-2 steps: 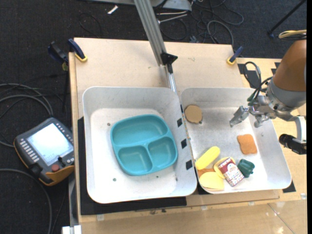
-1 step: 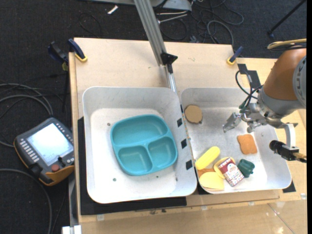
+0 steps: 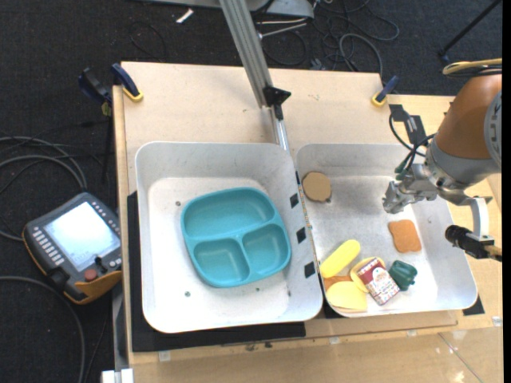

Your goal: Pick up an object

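In the right bin (image 3: 447,282) lie a round brown cookie-like disc (image 3: 317,187), an orange-brown block (image 3: 405,234), a yellow banana-shaped piece (image 3: 340,257), a yellow slice (image 3: 347,295), a small red and white box (image 3: 376,281) and a dark green piece (image 3: 403,273). My gripper (image 3: 395,199) hangs over the bin's middle, just up and left of the orange-brown block. I see nothing between its fingertips.
The left bin (image 3: 160,214) holds a teal divided plate (image 3: 235,235). A grey metal pole (image 3: 249,42) slants down to the wall between the bins. A teach pendant (image 3: 72,246) lies on the floor at the left. Yellow clamps (image 3: 132,92) grip the bench's back corners.
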Available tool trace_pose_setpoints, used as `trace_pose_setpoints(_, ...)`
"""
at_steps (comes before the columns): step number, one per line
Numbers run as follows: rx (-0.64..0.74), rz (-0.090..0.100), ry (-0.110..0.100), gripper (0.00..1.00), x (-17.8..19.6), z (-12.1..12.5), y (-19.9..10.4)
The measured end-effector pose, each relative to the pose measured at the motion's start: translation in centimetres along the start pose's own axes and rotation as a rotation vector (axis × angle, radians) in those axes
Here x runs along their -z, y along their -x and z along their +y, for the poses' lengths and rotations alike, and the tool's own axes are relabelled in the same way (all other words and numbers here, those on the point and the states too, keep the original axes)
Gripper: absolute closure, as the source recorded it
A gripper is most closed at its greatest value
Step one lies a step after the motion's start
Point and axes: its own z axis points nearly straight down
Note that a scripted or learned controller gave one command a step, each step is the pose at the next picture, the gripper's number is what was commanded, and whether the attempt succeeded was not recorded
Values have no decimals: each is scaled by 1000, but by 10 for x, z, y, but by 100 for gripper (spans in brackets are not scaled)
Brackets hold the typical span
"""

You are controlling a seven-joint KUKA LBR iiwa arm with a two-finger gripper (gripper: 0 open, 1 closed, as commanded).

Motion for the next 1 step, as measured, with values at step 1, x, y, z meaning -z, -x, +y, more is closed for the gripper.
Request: trace_pose_setpoints(1,3,-1,6,100,60,6,-7)
